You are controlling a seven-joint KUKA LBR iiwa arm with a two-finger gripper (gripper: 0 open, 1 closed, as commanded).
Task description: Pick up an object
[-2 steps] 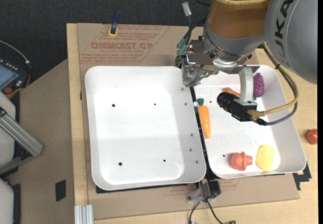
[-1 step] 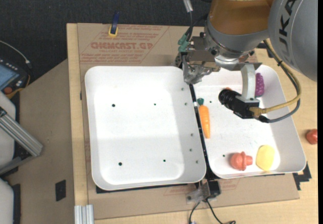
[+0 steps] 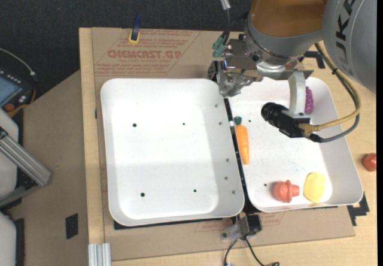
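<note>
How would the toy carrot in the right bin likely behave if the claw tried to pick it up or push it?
The carrot looks like smooth moulded plastic, so probably stiff and light. Its round, tapered body lying flat suggests that it may roll or swing round if pushed. It lies against the right bin's left wall, which could crowd a grasp.

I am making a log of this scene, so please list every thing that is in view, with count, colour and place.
bins: 2, white, side by side on the bench
carrot: 1, orange, right bin, by its left wall
red toy: 1, red, right bin, near front
lemon: 1, yellow, right bin, beside the red toy
grapes: 1, purple, right bin, far side, partly hidden
cardboard: 1, brown, under the bins
clip: 1, blue and yellow, on cardboard's far edge
arm: 1, grey with orange band, above right bin
gripper: 1, at the bins' far edge
</note>
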